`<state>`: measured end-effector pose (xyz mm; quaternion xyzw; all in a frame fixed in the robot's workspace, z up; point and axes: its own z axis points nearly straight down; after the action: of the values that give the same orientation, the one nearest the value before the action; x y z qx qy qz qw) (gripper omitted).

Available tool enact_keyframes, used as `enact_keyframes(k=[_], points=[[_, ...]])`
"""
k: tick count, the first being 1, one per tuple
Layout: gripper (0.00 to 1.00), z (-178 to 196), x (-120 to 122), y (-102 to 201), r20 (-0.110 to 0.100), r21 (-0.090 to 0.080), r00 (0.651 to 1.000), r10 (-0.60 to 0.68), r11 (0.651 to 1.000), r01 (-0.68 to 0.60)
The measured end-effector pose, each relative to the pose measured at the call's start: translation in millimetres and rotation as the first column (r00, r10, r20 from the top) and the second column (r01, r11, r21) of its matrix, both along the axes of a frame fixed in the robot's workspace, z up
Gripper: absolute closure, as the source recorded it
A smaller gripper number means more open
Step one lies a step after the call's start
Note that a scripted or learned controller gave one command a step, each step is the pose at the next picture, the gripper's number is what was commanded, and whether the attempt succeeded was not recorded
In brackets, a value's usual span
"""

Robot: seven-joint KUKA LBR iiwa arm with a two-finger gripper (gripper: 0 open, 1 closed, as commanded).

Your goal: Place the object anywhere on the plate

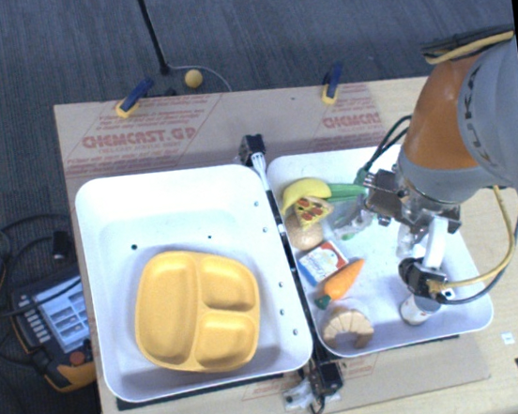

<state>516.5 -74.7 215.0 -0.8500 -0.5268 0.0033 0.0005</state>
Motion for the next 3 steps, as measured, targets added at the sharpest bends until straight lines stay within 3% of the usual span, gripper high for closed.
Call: enact_keyframes(k=[3], points=[[0.00,0.0,0.0,0.0,0.000,0.000,1.000,0.000,1.000,0.000]])
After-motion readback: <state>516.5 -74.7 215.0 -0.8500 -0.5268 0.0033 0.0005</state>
